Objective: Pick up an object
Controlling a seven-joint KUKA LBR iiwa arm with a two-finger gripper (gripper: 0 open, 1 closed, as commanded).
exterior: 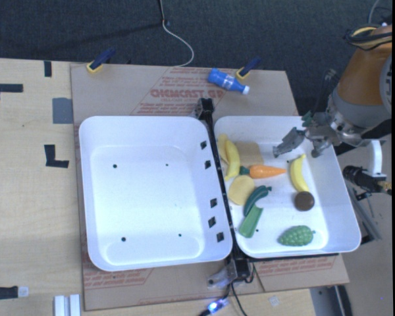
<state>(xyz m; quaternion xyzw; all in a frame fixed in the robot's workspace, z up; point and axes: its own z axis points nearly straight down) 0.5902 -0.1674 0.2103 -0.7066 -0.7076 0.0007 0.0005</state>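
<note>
My two-finger gripper (301, 143) hangs over the upper part of the right-hand shallow white plastic bin (342, 242), fingers spread apart with nothing between them. Taking the slim orange plastic carrot (266, 172) as my marker: I am up and to its right, above it and not touching it.

The pieces to choose from all lie around that carrot. The small yellow plastic banana (299, 174) lies just to its right, nearly under me. The longer pale yellow banana (230, 158) lies to its left, against the bin wall. Below-left are a round yellowish lump (240, 189) and a dark green cucumber-like piece (253, 210). A brown round ball (304, 201) lies below-right, and a bumpy green bunch of grapes (296, 236) is well below.

I judge the small banana the best target: it is closest and has free space on its right side. I should turn my fingers across its narrow width, come straight down, and close only once both fingers straddle it, keeping clear of the carrot tip beside it.

My height above the floor of the bin is hard to judge from this slant. The yellowish lump's shape is unclear, and the cucumber may be two pieces overlapping.
</note>
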